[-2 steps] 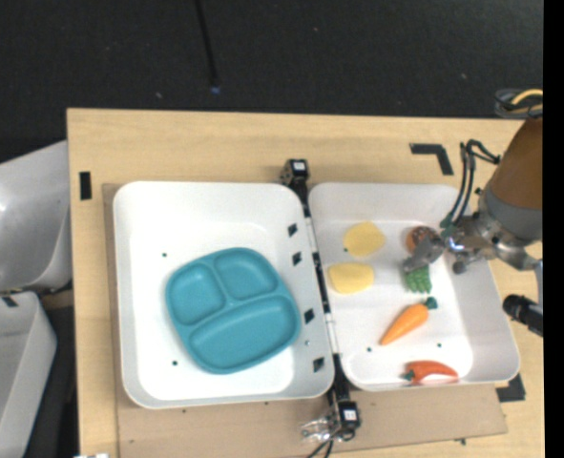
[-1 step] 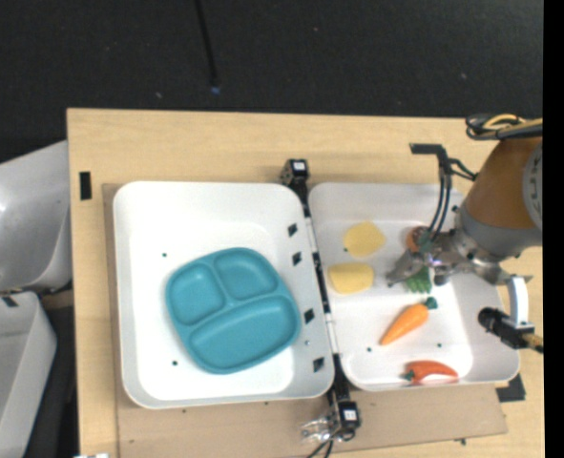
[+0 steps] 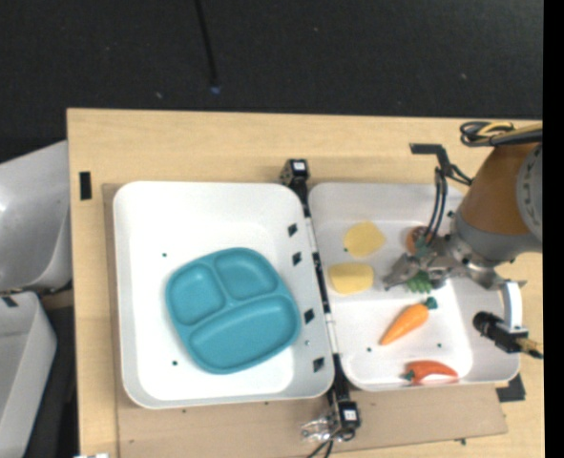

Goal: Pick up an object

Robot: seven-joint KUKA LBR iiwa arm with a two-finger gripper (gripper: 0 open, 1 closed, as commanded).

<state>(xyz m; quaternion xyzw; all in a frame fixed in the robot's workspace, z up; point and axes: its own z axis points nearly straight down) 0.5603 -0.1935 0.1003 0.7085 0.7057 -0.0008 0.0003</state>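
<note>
My gripper [image 3: 412,273] hangs low in the right bin [image 3: 391,375], reaching in from the right above the leafy end of a toy carrot [image 3: 405,322]. Just left of it lie a pale yellow block [image 3: 351,277] and a round yellow piece [image 3: 364,239]. A small reddish-brown thing [image 3: 415,239] peeks out behind the gripper. A red and white toy [image 3: 430,372] lies near the bin's front wall. Nothing shows between the fingers.
The left bin [image 3: 138,351] holds a blue divided plate [image 3: 231,309]. A black clip [image 3: 295,171] sits on the ridge between the bins at the back. The bench edge runs around both bins.
</note>
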